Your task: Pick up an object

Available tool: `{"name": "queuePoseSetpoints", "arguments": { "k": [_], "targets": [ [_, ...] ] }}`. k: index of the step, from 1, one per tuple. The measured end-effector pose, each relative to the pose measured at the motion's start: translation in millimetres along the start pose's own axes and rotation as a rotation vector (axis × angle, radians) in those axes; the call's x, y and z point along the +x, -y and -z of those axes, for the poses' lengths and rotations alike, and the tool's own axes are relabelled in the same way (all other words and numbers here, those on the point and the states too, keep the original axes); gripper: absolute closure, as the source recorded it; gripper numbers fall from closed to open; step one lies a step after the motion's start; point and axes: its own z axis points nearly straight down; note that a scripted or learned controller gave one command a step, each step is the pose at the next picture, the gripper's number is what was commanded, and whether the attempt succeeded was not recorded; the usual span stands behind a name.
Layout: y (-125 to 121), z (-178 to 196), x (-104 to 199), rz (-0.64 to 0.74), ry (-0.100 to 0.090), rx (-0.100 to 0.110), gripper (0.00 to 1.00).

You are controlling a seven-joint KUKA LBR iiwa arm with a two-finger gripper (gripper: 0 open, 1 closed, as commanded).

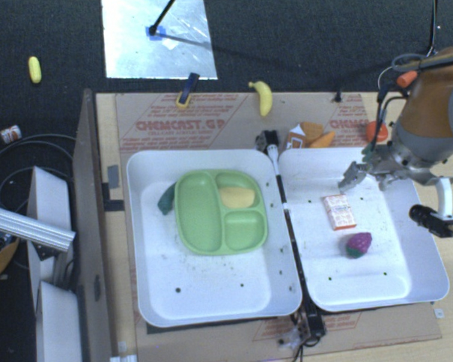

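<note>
Gripper (359, 174) up over the back of the right bin (411, 281), holding nothing; hard to tell if open or closed. Small red and white box (339, 211) lying flat just below and left of it, purple fruit (357, 244) close by. Best to pick one, probably the box. Come straight down over its middle, grab across the thin sides, then lift slowly. Keep off the bin wall.

A yellow banana (262, 98) is lying on the bench (209, 117) behind the bins, beside a blue-and-yellow clamp (186, 91). A shiny metal sheet (159, 37) is resting farther back, and black cables (20, 174) are coiling at left.
</note>
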Motion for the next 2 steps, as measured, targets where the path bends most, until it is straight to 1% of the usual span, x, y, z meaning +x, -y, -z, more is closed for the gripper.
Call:
{"name": "queuePoseSetpoints", "arguments": {
  "k": [1, 2],
  "targets": [
    [15.8, -106.7, 6.2, -0.006, -0.002, 0.010, 0.00],
    [13.7, -91.5, 5.3, -0.004, -0.001, 0.006, 1.00]
  ]
}}
